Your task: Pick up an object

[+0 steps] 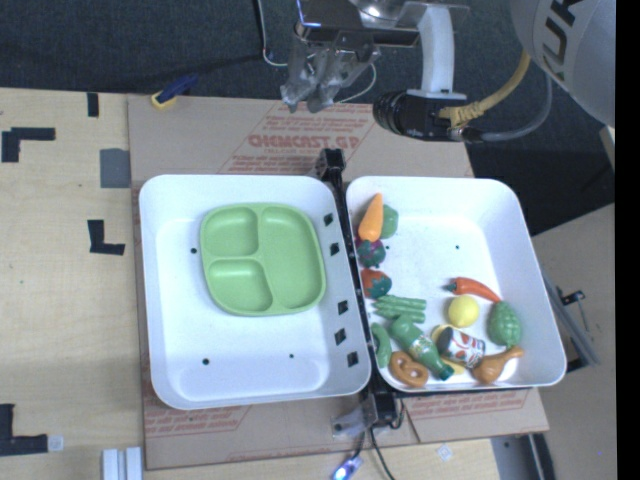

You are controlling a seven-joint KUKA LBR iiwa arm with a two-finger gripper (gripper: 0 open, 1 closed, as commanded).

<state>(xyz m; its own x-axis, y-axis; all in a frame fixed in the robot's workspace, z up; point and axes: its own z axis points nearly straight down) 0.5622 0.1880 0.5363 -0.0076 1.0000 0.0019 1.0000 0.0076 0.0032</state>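
Gripper [312,90] up beyond the far edge of both bins, over the cardboard sheet [300,138] near its far edge, roughly in line with the seam between the bins. Fingers pointing down, close together, nothing seen between them; exactly how wide apart, cannot tell from this angle.

Left bin [170,368]: holds a green divided plate [264,258], set toward the far half, three compartments.

Right bin [500,203]: holds the toys, crowded along the left wall and the near edge. Carrot [371,216] at the far left, upright along the wall, with a green piece [388,220] just beside it. Below that, against the left wall, a small dark green-and-red piece [373,253], then a red-and-green piece [376,283]. Green beans [402,306] near the middle of the left side. Red chili [472,288] further right, well apart from the carrot. Yellow lemon [463,312] just beneath the chili, a green leafy piece [505,324] beside it toward the right wall. Small can [466,347] near the near edge, a drumstick [493,366] at the near right corner, a pretzel [408,369] at the near left, a green bottle [420,345] lying between pretzel and can.

All toys resting in the bin, well apart from the gripper.
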